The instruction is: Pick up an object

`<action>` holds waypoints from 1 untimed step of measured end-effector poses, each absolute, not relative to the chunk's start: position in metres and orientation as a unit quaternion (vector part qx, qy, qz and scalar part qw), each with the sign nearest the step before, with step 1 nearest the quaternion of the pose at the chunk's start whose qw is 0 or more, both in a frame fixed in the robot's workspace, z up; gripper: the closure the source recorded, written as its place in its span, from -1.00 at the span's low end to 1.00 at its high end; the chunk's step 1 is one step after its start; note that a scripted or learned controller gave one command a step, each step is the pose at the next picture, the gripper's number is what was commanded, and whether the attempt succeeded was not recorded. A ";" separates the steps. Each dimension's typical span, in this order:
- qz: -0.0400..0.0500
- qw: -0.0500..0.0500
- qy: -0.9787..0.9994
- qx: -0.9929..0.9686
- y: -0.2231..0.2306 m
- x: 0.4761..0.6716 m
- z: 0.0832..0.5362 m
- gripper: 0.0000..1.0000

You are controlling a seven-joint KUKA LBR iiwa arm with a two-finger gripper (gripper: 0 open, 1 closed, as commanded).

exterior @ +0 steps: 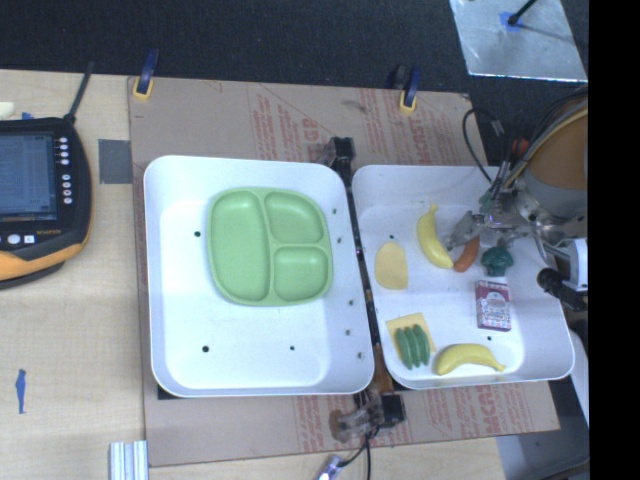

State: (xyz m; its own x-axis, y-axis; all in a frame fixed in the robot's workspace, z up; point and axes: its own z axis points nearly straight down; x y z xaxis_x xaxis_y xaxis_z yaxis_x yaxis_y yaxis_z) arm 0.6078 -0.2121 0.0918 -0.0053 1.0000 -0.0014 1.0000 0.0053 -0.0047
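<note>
Reaching in from the right, the hand [470, 236] was seen low in the right bin [560, 368], spread narrowly beside an orange-red piece [466, 257], a banana [433, 238] lying just left.

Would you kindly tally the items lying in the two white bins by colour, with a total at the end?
Yellow: 3, a banana, a second banana and a pale oval piece
Green: 3, the divided plate, a dark green item and the green pods on a yellow card
Orange-red: 1, a small piece
Red-patterned: 1, a small packet
Total: 8
</note>
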 end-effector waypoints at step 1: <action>0.003 0.002 -0.709 -0.705 -0.213 0.608 0.102 1.00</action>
